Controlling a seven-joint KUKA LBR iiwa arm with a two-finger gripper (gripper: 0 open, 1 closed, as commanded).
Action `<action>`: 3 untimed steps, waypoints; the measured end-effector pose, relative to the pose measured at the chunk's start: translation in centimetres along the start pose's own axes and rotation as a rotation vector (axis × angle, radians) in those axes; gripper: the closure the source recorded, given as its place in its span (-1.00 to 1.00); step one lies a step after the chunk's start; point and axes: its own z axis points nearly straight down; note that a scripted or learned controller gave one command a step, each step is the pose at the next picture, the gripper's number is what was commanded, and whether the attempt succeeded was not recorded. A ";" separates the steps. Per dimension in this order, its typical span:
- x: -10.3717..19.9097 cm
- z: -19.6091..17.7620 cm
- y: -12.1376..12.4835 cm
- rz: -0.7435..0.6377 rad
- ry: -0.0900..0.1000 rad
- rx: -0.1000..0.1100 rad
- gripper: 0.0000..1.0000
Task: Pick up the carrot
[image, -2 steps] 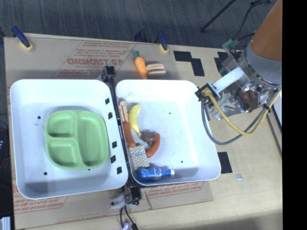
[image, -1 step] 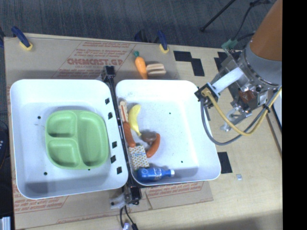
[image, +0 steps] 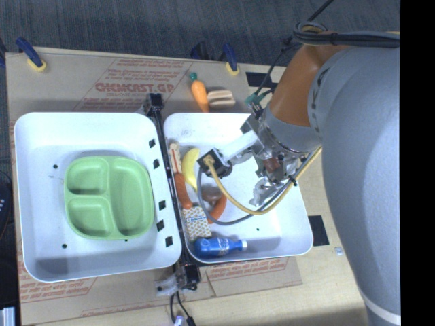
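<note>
The carrot, orange with a small green top, lies on the cardboard just behind the right bin, outside its rim. My gripper hangs over the middle right of that bin, well in front of and to the right of the carrot. Nothing is seen between its fingertips. The wrist and a yellow cable hide part of the bin floor beneath it.
A tan bread-like piece lies beside the carrot. The right bin's left side holds a banana, a long orange-red sausage, a checkered waffle and a blue bottle. A green divided plate sits in the left bin.
</note>
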 end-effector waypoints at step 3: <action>4.5 -7.7 9.4 0.087 0.003 -0.002 -1.00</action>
